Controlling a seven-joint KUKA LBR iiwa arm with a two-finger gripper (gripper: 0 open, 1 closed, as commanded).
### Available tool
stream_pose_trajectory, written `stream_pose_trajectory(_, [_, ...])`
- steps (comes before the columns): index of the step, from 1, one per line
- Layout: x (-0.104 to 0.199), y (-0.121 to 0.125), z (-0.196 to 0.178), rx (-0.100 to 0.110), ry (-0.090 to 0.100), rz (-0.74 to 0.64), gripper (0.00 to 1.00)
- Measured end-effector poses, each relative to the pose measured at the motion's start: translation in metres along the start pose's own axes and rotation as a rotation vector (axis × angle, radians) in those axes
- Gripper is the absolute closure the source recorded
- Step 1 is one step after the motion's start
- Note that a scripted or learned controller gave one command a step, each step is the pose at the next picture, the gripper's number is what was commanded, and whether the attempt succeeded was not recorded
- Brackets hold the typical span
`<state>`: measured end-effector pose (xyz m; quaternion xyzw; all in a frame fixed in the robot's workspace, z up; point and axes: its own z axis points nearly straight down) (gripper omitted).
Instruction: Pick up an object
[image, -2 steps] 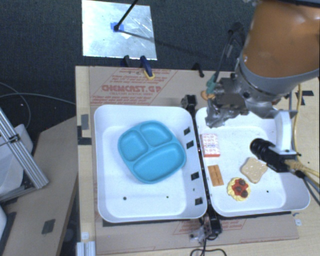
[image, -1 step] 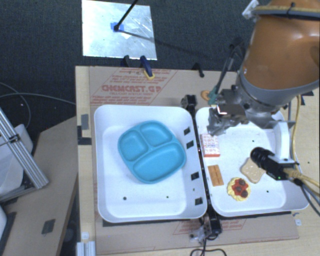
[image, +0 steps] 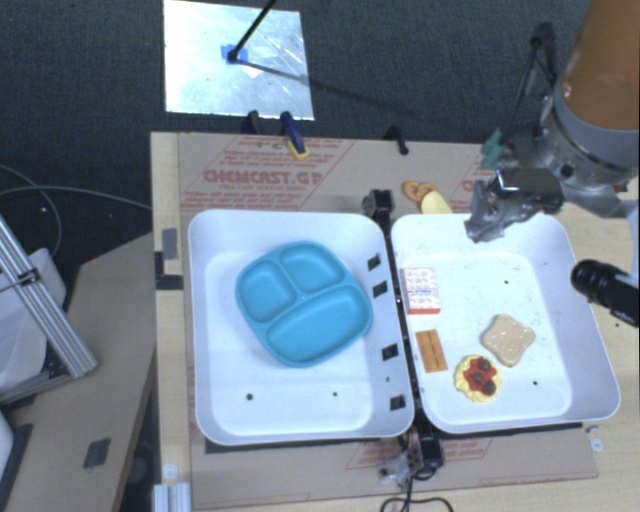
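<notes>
The right bin (image: 560, 330) holds a small white and red packet (image: 420, 289), an orange wafer (image: 431, 350), a tan toast slice (image: 508, 340) and a yellow piece with red topping (image: 478, 377). My gripper (image: 487, 222) hangs above the bin's far edge, away from all of these objects. Nothing shows between its fingers. The grey arm with its orange band reaches in from the upper right.
The left bin (image: 230, 400) carries a blue divided plate (image: 302, 301). A yellow item (image: 436, 204) and a brown cookie-like piece (image: 417, 189) lie outside the bins, behind the right one. A black cylinder (image: 605, 287) juts in at the right edge.
</notes>
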<state>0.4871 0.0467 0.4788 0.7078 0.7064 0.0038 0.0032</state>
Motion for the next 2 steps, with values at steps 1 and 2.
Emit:
stream_pose_trajectory(1, [0.013, -0.002, 0.107, 0.018, -0.002, -0.003, 1.00])
stream_pose_trajectory(2, [0.030, -0.001, 0.057, 0.003, 0.001, -0.007, 1.00])
